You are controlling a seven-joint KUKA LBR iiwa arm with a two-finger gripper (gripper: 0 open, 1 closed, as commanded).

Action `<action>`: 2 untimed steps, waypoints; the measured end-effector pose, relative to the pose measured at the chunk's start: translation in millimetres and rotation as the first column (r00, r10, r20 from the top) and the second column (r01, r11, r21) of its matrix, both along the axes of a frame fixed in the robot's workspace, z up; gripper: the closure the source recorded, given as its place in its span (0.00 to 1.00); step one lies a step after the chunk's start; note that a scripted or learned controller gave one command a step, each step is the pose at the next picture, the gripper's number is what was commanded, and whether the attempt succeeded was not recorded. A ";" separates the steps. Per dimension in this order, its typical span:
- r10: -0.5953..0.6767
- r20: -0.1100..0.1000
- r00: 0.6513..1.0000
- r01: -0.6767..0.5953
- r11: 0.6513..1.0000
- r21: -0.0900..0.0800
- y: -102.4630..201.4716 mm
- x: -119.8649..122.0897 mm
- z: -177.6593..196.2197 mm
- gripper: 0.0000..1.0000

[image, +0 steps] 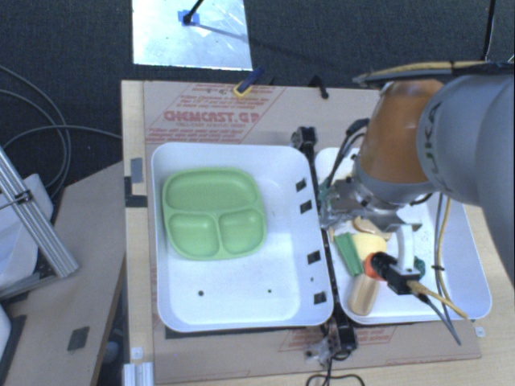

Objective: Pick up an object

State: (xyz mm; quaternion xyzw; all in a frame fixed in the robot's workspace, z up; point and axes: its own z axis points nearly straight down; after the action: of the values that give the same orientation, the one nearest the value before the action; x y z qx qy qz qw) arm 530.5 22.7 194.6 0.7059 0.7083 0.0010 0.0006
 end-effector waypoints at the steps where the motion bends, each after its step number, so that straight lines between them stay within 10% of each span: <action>1: -0.005 0.000 1.000 0.005 1.000 -0.001 -28.4 4.4 -2.0 1.00; 2: 0.001 0.000 1.000 -0.001 1.000 0.000 -23.3 16.7 -3.0 1.00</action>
State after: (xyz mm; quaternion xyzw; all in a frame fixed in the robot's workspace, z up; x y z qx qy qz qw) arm 547.2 -0.6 191.6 0.7054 0.7088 0.0011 0.0006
